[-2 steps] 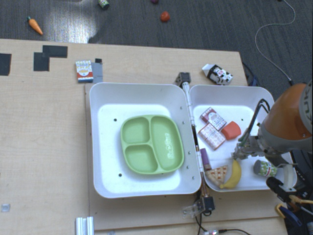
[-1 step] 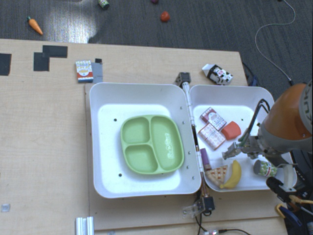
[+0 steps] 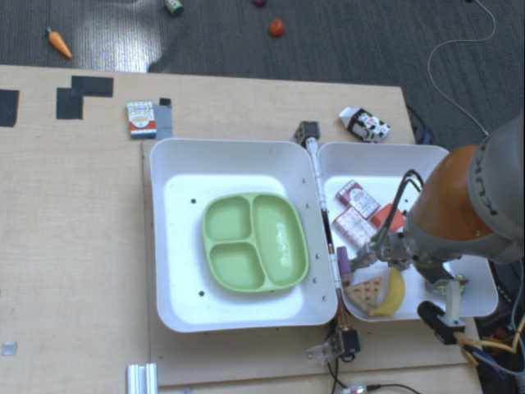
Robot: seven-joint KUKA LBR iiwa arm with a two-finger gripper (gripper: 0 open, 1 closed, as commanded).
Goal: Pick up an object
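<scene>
Arm hangs over the right bin near the banana, nothing lifted yet, can't tell the fingers' state.

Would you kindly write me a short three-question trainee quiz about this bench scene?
1. True or false: the light green three-compartment plastic plate lies in the left white bin.
2. Which bin holds the yellow banana? A) left B) right
3. Fill in: the grey arm with the orange band hangs over the ____ white bin.

Key: 1 true; 2 B; 3 right.
</scene>
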